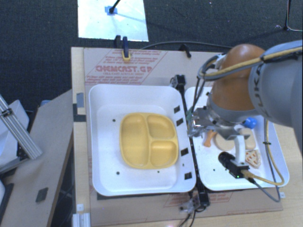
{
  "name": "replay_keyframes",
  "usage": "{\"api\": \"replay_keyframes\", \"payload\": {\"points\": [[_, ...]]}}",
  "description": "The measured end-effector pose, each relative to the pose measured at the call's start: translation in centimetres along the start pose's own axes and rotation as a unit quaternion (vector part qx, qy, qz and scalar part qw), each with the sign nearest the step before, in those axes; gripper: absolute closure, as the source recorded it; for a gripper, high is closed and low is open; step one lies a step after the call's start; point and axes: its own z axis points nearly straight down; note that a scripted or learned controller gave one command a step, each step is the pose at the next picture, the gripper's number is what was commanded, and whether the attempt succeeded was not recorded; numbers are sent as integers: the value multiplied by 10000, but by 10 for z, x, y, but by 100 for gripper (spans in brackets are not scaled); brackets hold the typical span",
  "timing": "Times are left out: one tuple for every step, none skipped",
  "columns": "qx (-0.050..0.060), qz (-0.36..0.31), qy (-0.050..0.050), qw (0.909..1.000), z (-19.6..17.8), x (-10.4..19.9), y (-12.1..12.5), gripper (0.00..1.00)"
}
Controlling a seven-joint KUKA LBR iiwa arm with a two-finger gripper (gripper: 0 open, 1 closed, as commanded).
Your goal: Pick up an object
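Observation:
My gripper (220, 131) hangs under the orange wrist band over the middle of the right bin (208, 179). Several small items lie in that bin right around it: an orange carrot-like piece (208, 139) at the gripper's left edge, a tan round piece (225, 144) just below it, a blue piece (250, 123) to its right, a white piece (240, 148) and a tan lattice-patterned piece (253, 159). The wrist hides the contact area. A yellow divided plate (148, 140) lies in the left bin (102, 126).
A black module with a cable (233, 166) sits over the right bin's front part. A black divider strip (186, 131) runs between the bins. The arm's grey body covers the right bin's far right side. A cardboard sheet (125, 67) lies behind the bins.

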Motion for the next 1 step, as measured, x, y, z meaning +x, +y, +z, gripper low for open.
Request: {"api": "replay_keyframes", "payload": {"points": [[-2, -3, 0, 10000, -10, 56, 0, 100]]}}
